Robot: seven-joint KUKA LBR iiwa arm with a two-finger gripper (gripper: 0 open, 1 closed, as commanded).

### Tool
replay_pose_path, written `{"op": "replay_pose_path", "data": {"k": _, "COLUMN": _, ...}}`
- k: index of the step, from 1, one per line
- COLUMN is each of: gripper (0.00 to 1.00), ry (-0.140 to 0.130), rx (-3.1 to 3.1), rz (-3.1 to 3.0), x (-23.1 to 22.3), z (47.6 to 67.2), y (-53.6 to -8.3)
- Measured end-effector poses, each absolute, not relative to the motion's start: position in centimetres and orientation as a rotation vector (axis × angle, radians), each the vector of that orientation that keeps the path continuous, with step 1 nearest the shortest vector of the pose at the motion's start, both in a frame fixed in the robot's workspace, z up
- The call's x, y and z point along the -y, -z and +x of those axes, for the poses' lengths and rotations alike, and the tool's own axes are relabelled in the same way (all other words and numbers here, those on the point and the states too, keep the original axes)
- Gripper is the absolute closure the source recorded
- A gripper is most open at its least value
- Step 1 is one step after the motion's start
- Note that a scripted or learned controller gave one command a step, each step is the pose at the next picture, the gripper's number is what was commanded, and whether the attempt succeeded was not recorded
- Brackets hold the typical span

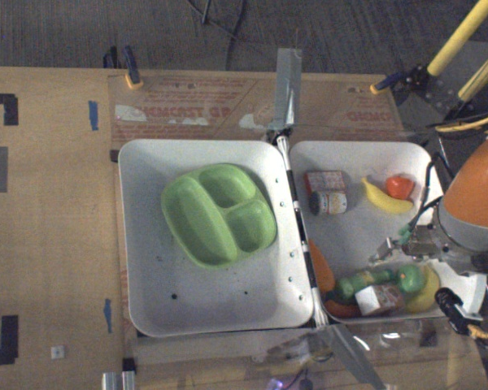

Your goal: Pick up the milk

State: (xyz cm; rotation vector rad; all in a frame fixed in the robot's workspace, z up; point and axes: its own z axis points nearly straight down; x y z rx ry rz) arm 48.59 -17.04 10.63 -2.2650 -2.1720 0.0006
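Note:
The milk [379, 300], a small white carton with a red-brown end, lies on its side at the front edge of the right bin [354, 238]. It rests against a green bottle-shaped item [372, 281] and a yellow fruit [427, 292]. My gripper [400, 247] hangs over the right side of that bin, a little behind and above the milk, with the orange-banded wrist [474, 193] to its right. Nothing shows between the gripper and the carton, and the two look apart.
The right bin also holds a red box with a can [328, 193], a banana [385, 199], a red fruit [400, 186] and an orange carrot [323, 271]. A green divided plate [220, 214] sits in the left bin [146, 283]. A metal divider [297, 226] separates the bins.

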Motion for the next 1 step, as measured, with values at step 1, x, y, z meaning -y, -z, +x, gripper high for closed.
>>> {"op": "replay_pose_path", "data": {"k": 1, "gripper": 0.00, "ry": 0.005, "rx": 1.599, "rz": -2.705, "x": 19.44, "z": 53.33, "y": -8.84}}
